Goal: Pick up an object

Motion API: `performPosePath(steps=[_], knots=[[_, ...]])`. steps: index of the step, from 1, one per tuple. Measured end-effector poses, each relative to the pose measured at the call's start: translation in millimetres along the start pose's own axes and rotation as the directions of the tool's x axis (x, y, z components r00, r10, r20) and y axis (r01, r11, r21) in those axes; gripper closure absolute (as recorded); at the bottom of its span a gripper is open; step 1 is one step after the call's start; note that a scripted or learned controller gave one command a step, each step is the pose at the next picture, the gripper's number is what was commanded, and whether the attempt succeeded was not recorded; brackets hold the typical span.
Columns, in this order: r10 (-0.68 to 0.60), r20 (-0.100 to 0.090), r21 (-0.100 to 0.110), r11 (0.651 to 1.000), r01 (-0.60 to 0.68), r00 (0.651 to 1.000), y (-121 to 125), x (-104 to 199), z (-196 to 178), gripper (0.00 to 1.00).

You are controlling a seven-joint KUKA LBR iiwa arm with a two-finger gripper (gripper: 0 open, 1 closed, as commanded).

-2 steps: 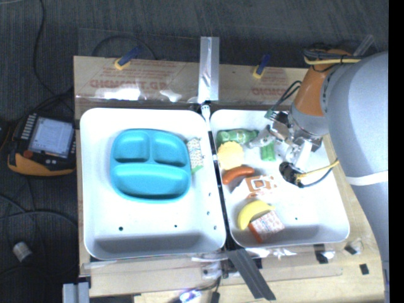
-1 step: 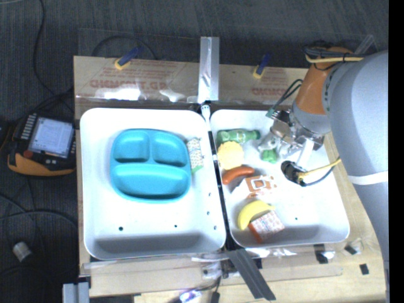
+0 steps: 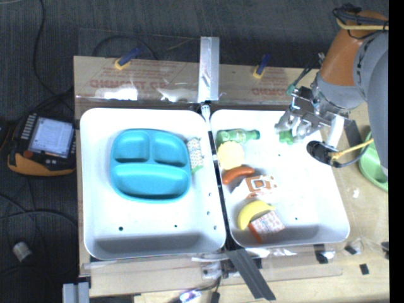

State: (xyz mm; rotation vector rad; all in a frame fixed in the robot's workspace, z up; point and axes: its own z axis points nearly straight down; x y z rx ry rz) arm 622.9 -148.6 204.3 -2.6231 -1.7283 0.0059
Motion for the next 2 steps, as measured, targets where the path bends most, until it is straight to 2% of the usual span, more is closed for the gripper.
performPosePath(steps=[1, 2], knots=[[0.050, 0.002, -0.001, 0.999, -0.050, 0.999, -26, -5, -109, 1.00], [0.099, 0.001, 0.002, 0.995, -0.099, 0.995, -66, 25, -60, 1.00]])
